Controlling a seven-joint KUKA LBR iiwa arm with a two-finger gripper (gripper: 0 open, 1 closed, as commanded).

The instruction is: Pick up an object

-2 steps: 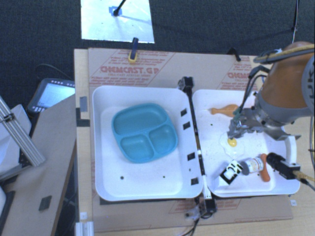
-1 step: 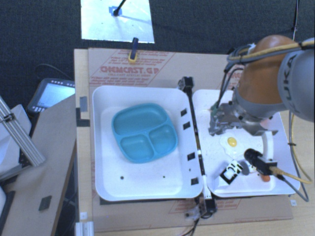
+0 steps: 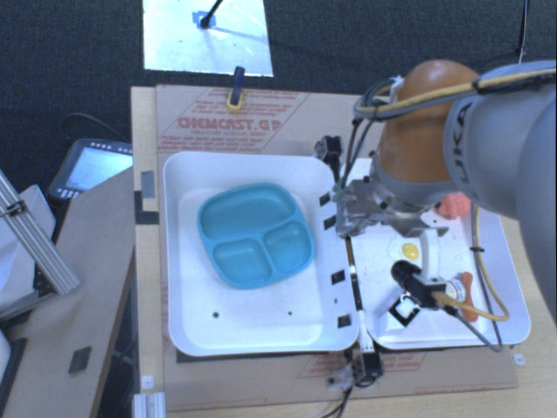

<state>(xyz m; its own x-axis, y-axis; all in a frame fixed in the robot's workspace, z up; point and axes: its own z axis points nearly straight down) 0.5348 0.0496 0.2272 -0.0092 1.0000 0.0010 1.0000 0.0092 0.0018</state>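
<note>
My gripper (image 3: 361, 214) hangs under the big grey and orange wrist, low over the left edge of the right bin (image 3: 509, 320), close to the divider between the bins. Its tip is hidden by the metal mount and the wrist. Loose objects lie in the right bin: a small yellow piece (image 3: 409, 252) just right of the gripper, a pink item (image 3: 453, 205) partly behind the arm, an orange piece (image 3: 466, 282), a black and white cylinder (image 3: 419, 289) and a small black frame (image 3: 402, 310). Nothing is visibly held.
The left bin (image 3: 187, 320) holds a blue divided plate (image 3: 255, 233). A yellow cable (image 3: 498, 307) loops from the arm down across the right bin. Black clips (image 3: 338, 277) line the divider. Cardboard (image 3: 235, 122) lies behind the bins.
</note>
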